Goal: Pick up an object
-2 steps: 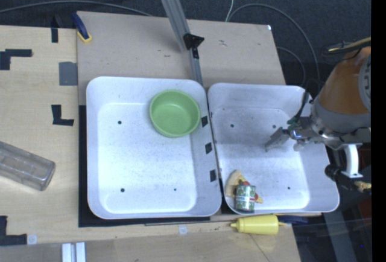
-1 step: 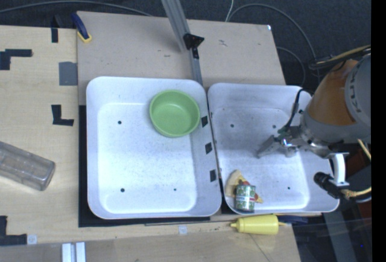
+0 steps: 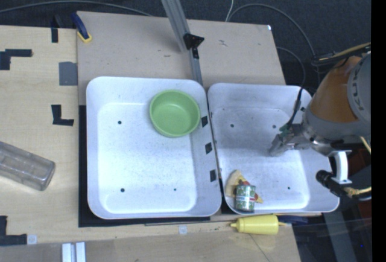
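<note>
A light green bowl (image 3: pixel 175 113) sits in the left bin (image 3: pixel 108 140) near its upper right corner. A small green can with a colourful wrapper (image 3: pixel 244 192) lies in the right bin (image 3: pixel 253 110) at its lower left corner. My gripper (image 3: pixel 279 143) hangs over the right bin's right half, low near the floor, with the grey and orange arm behind it at the right. It stands apart from the can, up and to the right of it. Nothing shows between its fingers.
A yellow squeeze bottle (image 3: pixel 259 224) lies on the bench just below the right bin. A clear plastic container (image 3: pixel 24 165) lies at far left. A metal pole (image 3: pixel 172 1) slants over the back of the bench. Cables run behind the bins.
</note>
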`<state>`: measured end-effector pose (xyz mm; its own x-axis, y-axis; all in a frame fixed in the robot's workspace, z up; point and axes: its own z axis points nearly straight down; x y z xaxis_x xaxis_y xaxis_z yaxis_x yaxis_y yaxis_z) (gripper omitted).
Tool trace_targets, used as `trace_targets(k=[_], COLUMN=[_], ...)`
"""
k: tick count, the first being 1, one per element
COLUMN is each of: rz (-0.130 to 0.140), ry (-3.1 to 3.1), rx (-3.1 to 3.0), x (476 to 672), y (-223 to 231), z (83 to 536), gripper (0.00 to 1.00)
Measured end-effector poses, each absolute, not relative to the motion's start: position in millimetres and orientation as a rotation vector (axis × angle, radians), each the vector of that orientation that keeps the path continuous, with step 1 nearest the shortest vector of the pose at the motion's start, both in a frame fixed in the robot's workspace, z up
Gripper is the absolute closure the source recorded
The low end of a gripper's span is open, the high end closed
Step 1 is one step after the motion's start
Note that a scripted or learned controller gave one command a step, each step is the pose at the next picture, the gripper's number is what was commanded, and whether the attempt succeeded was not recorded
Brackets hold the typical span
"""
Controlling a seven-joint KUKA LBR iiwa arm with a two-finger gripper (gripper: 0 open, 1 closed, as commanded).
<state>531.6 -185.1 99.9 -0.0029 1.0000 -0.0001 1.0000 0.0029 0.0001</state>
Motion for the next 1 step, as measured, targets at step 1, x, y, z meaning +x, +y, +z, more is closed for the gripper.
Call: trace_targets(k=[1], rz=[0.003], ry=[2.222], rx=[2.216], x=[535.9], y=[-174.6], z=[151.7], gripper=[1.00])
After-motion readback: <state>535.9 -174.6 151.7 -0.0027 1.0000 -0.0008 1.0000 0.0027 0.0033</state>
